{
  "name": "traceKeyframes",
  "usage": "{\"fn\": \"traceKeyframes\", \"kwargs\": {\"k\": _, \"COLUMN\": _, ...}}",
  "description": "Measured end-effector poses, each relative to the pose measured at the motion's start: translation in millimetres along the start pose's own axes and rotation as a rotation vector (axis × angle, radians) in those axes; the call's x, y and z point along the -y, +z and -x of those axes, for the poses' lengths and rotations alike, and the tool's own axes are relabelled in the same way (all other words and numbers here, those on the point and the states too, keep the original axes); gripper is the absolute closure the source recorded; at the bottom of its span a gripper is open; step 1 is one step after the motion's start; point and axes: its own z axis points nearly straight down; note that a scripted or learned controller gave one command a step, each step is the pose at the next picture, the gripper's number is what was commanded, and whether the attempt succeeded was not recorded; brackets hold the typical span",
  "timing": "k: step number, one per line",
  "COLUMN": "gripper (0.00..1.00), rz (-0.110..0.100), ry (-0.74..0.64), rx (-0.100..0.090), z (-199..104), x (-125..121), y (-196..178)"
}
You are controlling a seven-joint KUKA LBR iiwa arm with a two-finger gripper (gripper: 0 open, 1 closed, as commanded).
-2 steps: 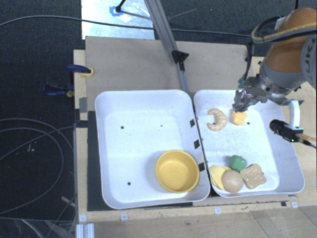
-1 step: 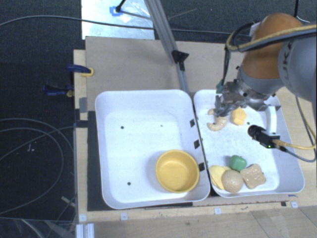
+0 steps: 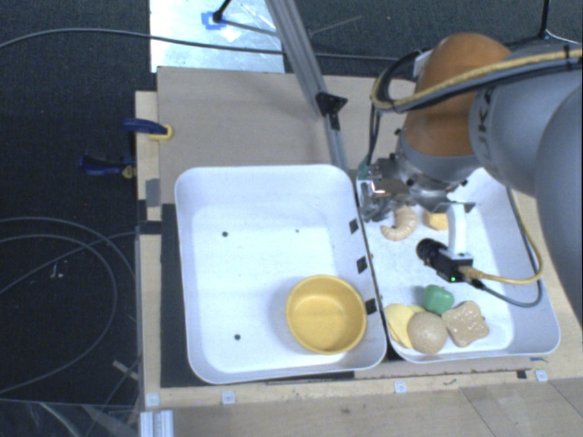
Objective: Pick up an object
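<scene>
Grey metal and an orange band fill the upper right of the frame, and beneath them the gripper [image 3: 381,200] sits low over the upper left corner of the right bin [image 3: 537,330], right by the divide between the two bins; whether it is released or clenched, I cannot tell from this angle. Just to its lower right lies a pale curled object [image 3: 401,226], shrimp-like, touching or very nearly touching the tool. A yellow piece [image 3: 437,220] peeks out beside it under the wrist. Further down the same bin, a green object [image 3: 438,297], then a cluster at the bottom: a tan bread-like slice [image 3: 465,323], a round beige piece [image 3: 426,332] and a yellow slice [image 3: 398,317], all pressed together. Over in the left bin [image 3: 228,198], a yellow bowl [image 3: 325,313] rests near the lower right corner.
</scene>
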Motion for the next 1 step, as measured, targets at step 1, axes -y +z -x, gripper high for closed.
{"fn": "traceKeyframes", "kwargs": {"k": 1, "gripper": 1.00, "rz": 0.000, "ry": 0.001, "rx": 0.000, "z": -44.8, "x": 12.3, "y": -6.2}}
